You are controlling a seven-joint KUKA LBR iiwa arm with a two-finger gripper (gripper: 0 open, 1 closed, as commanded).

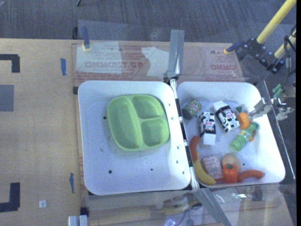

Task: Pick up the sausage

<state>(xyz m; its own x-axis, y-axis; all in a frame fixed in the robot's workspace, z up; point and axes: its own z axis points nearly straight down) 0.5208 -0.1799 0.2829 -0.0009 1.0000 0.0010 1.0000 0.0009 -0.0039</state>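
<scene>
The sausage (250, 175), reddish and slightly curved, lay at five o'clock in the right bin (270, 142). Wooden table (37, 140), grey carpet beyond.

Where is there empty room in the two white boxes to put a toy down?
The left bin has bare floor all around the green plate, widest below it. In the right bin, only a patch between the milk cartons and the bottom row of banana, tomato and sausage is free. Everywhere else there is crowded.
</scene>
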